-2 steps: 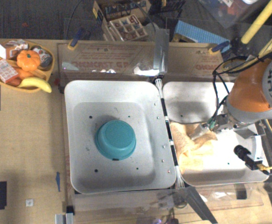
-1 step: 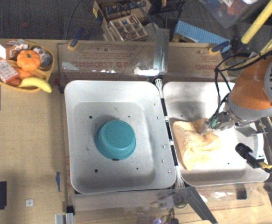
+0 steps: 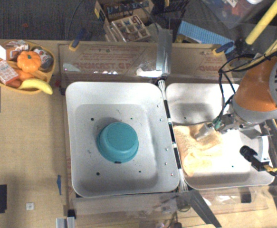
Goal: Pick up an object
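Observation:
A teal bowl [image 3: 118, 142] lies upside down in the middle of the left bin [image 3: 81, 99]. A crumpled tan cloth [image 3: 195, 158] lies in the left half of the right bin [image 3: 195, 99], against the wall between the bins. My gripper [image 3: 206, 133] reaches in from the right and is low over the cloth's upper part, at or very near its surface. The grey arm with its orange band [image 3: 254, 96] stands above the right bin's right side and hides part of it.
A dish of toy food [image 3: 22, 68] with a pumpkin and a banana sits on the bench at far left. Cardboard walls [image 3: 114, 58] run behind both bins. A black fitting [image 3: 252, 156] sticks out at the right bin's right rim.

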You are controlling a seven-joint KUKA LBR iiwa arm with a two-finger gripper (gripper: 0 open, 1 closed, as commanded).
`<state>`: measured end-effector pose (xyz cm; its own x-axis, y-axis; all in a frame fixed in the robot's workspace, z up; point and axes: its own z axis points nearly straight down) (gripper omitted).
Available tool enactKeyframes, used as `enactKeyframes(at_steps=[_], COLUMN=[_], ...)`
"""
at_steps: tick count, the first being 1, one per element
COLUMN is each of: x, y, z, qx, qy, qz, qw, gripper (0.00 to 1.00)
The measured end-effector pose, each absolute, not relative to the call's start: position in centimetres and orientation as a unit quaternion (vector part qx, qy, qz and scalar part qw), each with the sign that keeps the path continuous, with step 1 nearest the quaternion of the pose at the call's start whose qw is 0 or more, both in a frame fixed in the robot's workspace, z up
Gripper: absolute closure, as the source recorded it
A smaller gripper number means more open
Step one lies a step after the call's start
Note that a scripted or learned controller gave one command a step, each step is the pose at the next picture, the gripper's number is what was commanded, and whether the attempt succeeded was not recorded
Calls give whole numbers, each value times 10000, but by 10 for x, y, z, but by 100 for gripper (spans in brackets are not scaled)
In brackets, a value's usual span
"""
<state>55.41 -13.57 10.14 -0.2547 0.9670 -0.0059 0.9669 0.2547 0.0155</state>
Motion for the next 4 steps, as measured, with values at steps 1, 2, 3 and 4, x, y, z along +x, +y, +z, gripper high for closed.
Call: enactKeyframes(at_steps=[1, 2, 3, 4], x=[550, 551, 551, 558], y=[-108, -108, -108, -102], z=[92, 103, 103, 92], qx=[5722, 5731, 5731, 5710], qy=[8201, 8194, 8194, 8209], qz=[28, 50, 47, 27], qw=[77, 84, 85, 67], gripper=[0, 100, 0, 0])
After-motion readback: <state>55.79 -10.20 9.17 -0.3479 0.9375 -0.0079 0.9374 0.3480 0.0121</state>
